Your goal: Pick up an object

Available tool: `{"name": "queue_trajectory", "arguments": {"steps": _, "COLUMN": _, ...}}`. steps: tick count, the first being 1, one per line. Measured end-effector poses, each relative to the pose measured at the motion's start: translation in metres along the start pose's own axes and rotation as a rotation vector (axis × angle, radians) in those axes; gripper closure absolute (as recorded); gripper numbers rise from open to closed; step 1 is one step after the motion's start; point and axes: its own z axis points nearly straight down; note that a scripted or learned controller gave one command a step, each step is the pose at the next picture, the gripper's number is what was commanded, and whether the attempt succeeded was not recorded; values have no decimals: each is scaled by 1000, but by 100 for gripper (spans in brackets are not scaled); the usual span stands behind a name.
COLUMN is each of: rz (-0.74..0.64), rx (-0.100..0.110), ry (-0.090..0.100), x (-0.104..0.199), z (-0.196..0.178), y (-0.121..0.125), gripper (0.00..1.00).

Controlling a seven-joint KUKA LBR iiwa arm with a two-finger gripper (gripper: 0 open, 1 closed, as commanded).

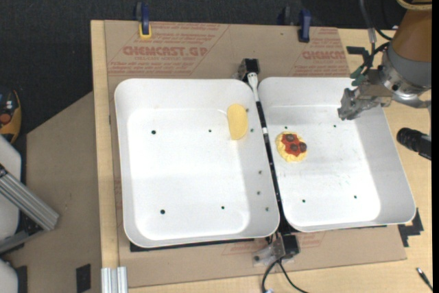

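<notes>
Toy pizza (292,146) in right bin (370,206), yellow piece (237,121) left, end effector (348,110) grip unclear

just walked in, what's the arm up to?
The grey KUKA arm's gripper sits over the upper right part of the right white bin, with nothing visibly in it. A small round pizza-like toy lies at that bin's left side. A pale yellow oblong piece rests in the left white bin.

The grey metal arm (406,72) wore 1 orange band, with black cables trailing toward its small grey gripper (348,108).
</notes>
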Motion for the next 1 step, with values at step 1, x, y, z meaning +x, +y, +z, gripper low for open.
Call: {"name": "queue_trajectory", "arguments": {"steps": 1, "rz": -6, "rx": -17, "ry": -2, "x": 85, "z": -80, "y": 6, "gripper": 100}}
